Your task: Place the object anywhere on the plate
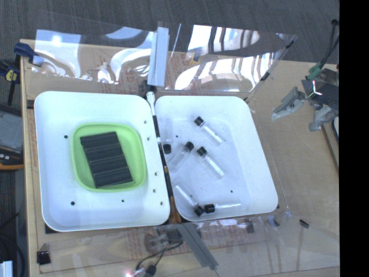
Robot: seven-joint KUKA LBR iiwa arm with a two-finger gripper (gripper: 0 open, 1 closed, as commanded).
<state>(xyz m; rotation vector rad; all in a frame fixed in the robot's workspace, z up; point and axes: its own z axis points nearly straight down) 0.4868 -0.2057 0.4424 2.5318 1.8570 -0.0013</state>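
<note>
Block (106,158) on green plate (134,145).

- Floor (173,4): dark grey carpet with a fine ribbed weave, lying beyond the far edge of the bench.
- Bench (300,172): pale wood-coloured top.
- Clear plastic screen (225,51): upright along the far side of the bench, throwing back bright patches of light.
- Blue clamp (23,52): fixed at the far left corner of the bench.
</note>
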